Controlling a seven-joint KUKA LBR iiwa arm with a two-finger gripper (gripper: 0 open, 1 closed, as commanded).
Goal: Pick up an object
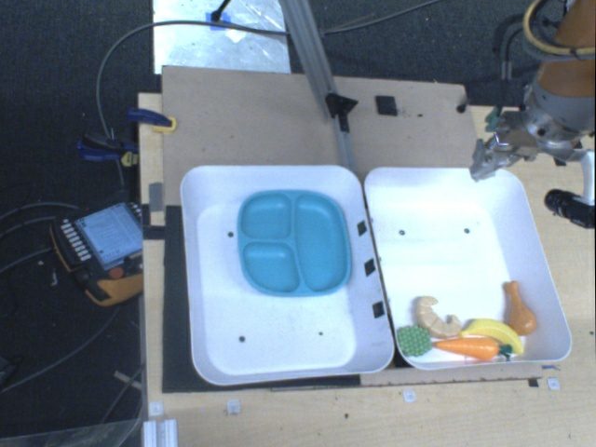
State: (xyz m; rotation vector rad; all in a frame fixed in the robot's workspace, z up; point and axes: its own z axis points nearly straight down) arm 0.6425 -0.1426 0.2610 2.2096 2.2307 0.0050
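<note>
Camera view, looking down at a slant: two shallow white bins of smooth, glossy plastic with rounded corners sit side by side on a flat brown board. The left bin (214,343) holds a blue plate (294,242), a rounded rectangle of matte plastic moulded into three compartments, lying flat near the bin's middle.

The right bin (447,240) holds a cluster of toy foods in its near corner. A green, bumpy ball (414,341) lies at the left of the cluster, touching a tan, curled, lumpy piece (433,315). An orange carrot (467,347), long and tapered, lies along the near wall, with a yellow banana (494,330) curved just behind it. A brown drumstick (519,310), bulbous at one end, lies at the right, near the banana.

The grey arm carries an orange band above its wrist. Its gripper (486,163) is metallic and hangs over the far right corner of the right bin, well apart from the toy foods. Whether the pincer is spread or pressed together cannot be told at this resolution; nothing is visible between its tips.
</note>
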